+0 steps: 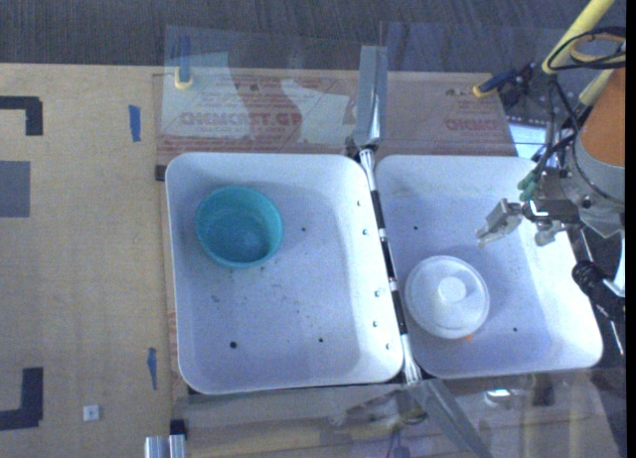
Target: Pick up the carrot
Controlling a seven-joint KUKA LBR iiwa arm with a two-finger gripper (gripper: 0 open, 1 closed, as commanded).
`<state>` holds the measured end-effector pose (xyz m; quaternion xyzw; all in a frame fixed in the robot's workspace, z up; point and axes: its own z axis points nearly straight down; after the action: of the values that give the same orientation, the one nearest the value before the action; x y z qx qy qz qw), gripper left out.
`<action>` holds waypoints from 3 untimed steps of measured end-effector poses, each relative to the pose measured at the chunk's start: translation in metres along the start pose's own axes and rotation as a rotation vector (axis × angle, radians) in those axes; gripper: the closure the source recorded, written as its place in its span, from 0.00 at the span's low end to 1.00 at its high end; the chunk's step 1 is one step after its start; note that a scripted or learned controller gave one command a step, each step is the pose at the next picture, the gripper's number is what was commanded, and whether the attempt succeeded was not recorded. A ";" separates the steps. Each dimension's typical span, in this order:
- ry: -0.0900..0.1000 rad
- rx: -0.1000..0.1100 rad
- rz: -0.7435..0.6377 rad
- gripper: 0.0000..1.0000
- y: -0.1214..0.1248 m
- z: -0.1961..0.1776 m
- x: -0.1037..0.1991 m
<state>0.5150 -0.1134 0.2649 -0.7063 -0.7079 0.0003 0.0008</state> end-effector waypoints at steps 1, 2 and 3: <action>-0.001 -0.002 0.197 0.00 -0.032 -0.060 0.077; 0.000 0.002 0.304 0.00 -0.035 -0.029 0.090; 0.000 0.001 0.195 0.00 -0.036 0.031 0.084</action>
<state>0.4790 -0.0296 0.2343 -0.7719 -0.6357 0.0009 0.0010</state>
